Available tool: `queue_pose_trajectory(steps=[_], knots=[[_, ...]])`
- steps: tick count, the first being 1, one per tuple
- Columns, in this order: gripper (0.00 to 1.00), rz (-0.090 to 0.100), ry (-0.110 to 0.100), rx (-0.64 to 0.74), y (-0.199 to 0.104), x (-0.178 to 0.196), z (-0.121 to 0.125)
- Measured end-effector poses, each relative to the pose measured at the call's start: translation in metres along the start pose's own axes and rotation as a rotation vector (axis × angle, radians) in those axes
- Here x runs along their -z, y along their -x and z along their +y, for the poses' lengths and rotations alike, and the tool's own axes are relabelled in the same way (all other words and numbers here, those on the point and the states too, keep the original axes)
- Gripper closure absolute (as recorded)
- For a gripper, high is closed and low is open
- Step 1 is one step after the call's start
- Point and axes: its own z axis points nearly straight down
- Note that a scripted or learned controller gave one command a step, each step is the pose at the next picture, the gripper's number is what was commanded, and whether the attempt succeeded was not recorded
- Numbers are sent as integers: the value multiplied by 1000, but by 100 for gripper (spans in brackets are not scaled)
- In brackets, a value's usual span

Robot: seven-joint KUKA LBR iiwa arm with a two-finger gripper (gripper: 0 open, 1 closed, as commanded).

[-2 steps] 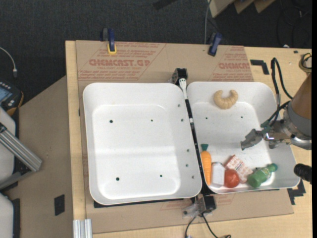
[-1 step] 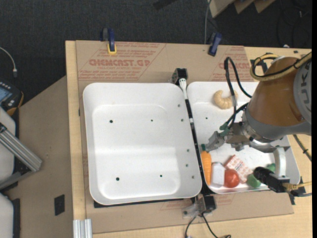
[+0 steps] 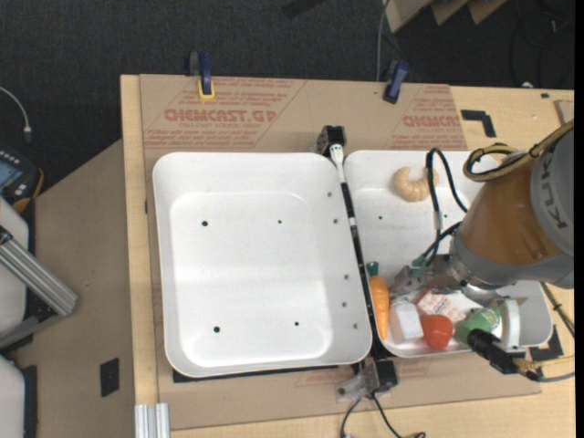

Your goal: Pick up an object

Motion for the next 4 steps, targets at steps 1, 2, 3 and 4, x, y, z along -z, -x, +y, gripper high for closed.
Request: queue_pose_trajectory(steps=[1, 2, 3, 4], knots=[[0, 8, 5, 12, -29, 143, 2], [0, 13, -16, 14, -100, 99, -3], [0, 10, -12, 7, -95, 102, -2], [0, 3, -4, 0, -5, 101, 46]])
